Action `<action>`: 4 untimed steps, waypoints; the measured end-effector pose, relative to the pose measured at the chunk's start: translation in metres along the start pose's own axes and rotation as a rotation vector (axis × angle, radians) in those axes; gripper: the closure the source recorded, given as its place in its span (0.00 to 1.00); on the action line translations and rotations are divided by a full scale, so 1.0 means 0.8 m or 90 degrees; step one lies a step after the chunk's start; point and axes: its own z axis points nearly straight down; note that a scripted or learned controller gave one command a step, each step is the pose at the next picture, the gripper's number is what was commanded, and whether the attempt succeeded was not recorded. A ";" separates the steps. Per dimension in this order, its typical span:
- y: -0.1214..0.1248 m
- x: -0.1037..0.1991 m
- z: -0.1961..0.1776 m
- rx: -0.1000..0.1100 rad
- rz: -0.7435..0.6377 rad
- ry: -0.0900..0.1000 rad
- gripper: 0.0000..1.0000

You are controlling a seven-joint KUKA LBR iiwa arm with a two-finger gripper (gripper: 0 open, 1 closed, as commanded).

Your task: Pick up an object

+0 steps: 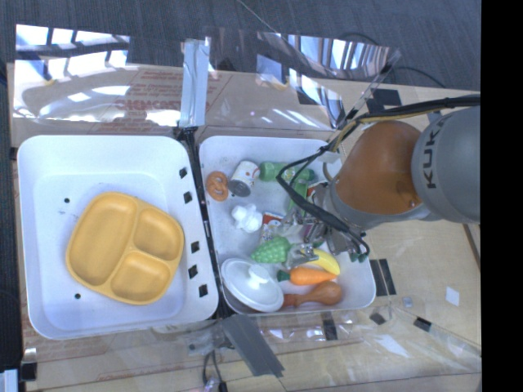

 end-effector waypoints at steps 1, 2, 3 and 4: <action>0.033 -0.059 -0.103 -0.005 0.146 0.021 1.00; 0.055 -0.008 -0.015 -0.008 0.001 0.022 1.00; 0.086 -0.060 0.027 -0.002 0.013 0.023 1.00; 0.119 -0.136 -0.166 -0.008 -0.099 0.018 1.00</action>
